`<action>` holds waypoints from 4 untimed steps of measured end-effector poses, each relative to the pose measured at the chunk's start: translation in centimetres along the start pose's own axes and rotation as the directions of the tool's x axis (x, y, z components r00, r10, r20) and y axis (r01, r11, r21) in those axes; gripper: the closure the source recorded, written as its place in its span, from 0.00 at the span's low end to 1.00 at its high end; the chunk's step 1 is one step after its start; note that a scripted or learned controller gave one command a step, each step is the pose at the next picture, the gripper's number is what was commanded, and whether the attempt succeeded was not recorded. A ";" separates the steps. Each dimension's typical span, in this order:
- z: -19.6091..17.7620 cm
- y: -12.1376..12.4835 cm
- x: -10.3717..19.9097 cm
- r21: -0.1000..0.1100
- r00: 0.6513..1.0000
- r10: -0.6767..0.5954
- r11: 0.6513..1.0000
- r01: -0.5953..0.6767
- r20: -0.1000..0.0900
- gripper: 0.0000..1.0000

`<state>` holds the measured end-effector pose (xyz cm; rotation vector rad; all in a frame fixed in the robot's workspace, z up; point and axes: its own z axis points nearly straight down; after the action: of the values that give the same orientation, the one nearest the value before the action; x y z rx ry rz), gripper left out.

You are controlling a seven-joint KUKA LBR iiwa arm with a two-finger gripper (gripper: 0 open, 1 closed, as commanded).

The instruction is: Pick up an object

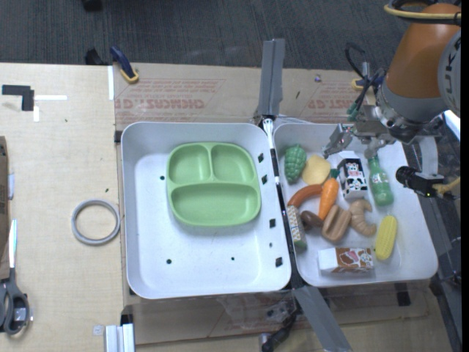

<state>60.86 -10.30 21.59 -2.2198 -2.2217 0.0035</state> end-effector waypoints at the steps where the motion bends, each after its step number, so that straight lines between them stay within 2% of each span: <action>1: -12.1 -4.0 -0.4 -0.002 0.994 -0.105 0.994 0.105 0.001 0.00; 2: 4.5 -4.5 -3.4 0.000 0.988 -0.155 0.988 0.155 -0.001 0.00; 3: 11.4 -0.8 -4.9 -0.003 0.995 -0.100 0.995 0.100 0.001 0.00; 4: 12.1 -2.8 -3.0 -0.008 0.995 -0.103 0.995 0.103 0.004 0.00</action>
<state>58.04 -13.31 9.53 -2.1079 -2.3392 -0.0021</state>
